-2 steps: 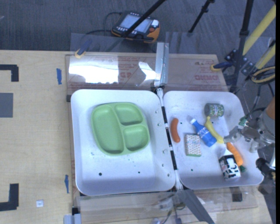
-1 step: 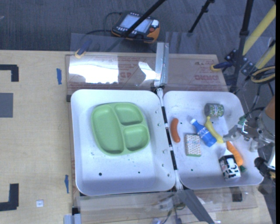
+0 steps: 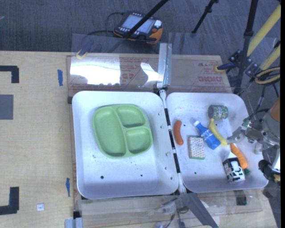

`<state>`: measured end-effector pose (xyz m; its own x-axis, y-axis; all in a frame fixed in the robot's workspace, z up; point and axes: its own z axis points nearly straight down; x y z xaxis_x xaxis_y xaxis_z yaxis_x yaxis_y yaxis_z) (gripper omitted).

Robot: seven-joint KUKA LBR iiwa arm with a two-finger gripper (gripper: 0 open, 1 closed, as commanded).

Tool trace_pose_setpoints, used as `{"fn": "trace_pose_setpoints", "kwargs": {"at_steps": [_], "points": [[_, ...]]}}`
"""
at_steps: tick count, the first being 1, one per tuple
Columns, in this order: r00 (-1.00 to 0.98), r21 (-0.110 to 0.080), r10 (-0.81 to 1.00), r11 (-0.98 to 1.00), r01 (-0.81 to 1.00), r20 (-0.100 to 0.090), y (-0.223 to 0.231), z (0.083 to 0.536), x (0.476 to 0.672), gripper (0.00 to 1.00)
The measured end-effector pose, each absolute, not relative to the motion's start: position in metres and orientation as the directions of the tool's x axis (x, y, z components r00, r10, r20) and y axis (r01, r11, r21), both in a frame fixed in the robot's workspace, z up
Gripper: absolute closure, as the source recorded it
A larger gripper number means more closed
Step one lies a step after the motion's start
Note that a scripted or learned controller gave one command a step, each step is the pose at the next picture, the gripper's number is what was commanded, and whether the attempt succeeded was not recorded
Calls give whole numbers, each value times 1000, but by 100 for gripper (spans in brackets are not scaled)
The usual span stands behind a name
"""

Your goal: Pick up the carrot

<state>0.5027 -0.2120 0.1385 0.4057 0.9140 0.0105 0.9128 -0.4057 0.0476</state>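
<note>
Glossy white plastic bins [image 3: 84, 147], matt green tray [image 3: 122, 130], wood bench [image 3: 35, 133]

The carrot [image 3: 239, 155], orange with a green end, is lying slantwise near the right bin's [image 3: 196, 180] right edge, its green tip pointing toward the near right.

Robotics lab, wooden bench [image 3: 35, 133] with taped marks, tripod legs [image 3: 209, 13], cables, handheld controller [image 3: 137, 26]

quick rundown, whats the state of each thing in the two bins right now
green divided plate: flat in the left bin, nothing on it
carrot: lying in the right bin
hot dog: lying flat
blue bottle: on its side
banana: lying flat
can: tipped over
sponge: flat
</note>
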Motion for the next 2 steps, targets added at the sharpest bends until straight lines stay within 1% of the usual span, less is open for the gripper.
{"fn": "trace_pose_setpoints", "kwargs": {"at_steps": [2], "points": [[584, 67, 811, -585, 809, 26, -209, 138, 509, 0]]}}
